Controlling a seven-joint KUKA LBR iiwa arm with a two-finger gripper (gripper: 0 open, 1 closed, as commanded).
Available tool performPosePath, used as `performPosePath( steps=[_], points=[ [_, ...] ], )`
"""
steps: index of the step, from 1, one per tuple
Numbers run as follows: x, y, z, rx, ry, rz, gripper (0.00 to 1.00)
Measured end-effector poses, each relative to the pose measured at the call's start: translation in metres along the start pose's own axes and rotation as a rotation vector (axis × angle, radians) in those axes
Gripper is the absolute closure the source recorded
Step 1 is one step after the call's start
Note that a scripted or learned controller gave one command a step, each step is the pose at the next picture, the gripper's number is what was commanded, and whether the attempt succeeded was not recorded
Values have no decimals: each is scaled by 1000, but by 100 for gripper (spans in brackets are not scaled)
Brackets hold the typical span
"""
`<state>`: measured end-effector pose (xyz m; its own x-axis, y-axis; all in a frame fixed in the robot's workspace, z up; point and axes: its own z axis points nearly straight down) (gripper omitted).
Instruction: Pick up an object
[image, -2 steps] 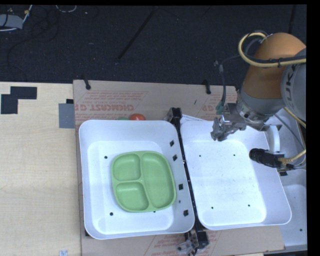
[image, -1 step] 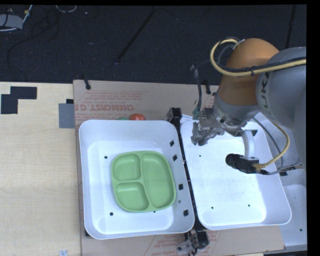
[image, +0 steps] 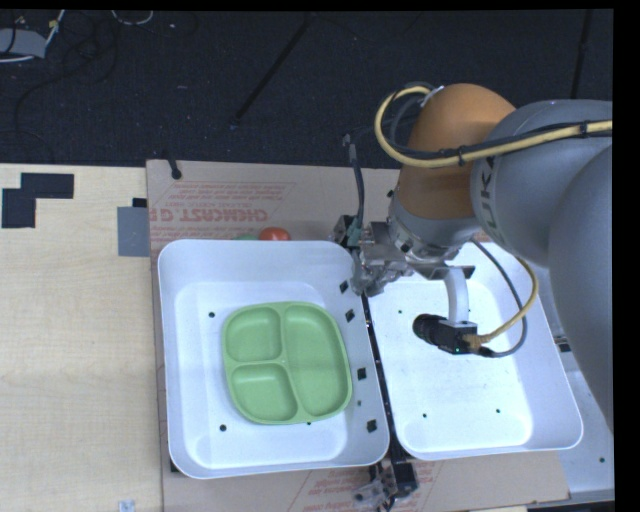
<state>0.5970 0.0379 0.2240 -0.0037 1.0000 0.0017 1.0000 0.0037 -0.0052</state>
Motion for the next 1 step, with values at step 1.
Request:
performPosePath(
  steps=[1],
  points=[
    [59, -8, -7, -2, 0, -1, 100]
  ],
)
